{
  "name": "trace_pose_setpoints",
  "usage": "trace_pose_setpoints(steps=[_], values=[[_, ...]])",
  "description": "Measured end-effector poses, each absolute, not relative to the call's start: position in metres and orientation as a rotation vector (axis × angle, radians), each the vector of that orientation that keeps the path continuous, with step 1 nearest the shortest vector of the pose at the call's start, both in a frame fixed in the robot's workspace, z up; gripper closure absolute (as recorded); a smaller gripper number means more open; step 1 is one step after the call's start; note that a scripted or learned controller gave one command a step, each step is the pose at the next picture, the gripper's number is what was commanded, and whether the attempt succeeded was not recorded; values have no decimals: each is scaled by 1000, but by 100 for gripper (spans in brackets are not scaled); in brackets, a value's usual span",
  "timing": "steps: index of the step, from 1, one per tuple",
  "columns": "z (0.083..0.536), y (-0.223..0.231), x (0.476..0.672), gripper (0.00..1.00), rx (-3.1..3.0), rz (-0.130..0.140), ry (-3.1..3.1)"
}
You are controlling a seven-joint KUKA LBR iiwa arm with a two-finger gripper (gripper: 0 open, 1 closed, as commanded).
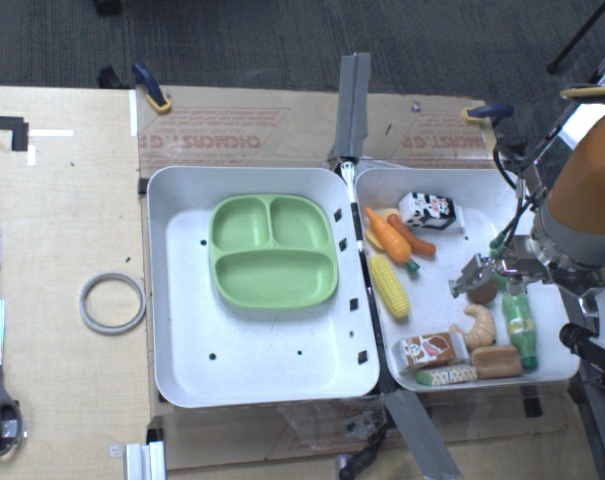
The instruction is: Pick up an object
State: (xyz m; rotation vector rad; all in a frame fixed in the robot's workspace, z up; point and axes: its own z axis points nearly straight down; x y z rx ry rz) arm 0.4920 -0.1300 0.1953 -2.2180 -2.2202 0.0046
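My gripper hangs low over the middle of the right bin, with the arm coming in from the right. Just below it lie a tan croissant and a green bottle. A small brown thing sits right under the gripper, and I cannot make out whether they touch. To its left are a yellow corn cob and two carrots. A black-and-white cow-print box lies at the back.
At the right bin's front edge lie a chocolate milk carton, a brown bread roll and a wrapped bar. The left bin holds a green divided plate. A tape ring rests on the bench.
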Motion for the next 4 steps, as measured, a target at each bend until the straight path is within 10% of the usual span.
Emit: trace_pose_setpoints(steps=[2,4], values=[[111,-111,619,0,-1773,-8,-2606],[91,-107,598,0,-1929,3,-2478]])
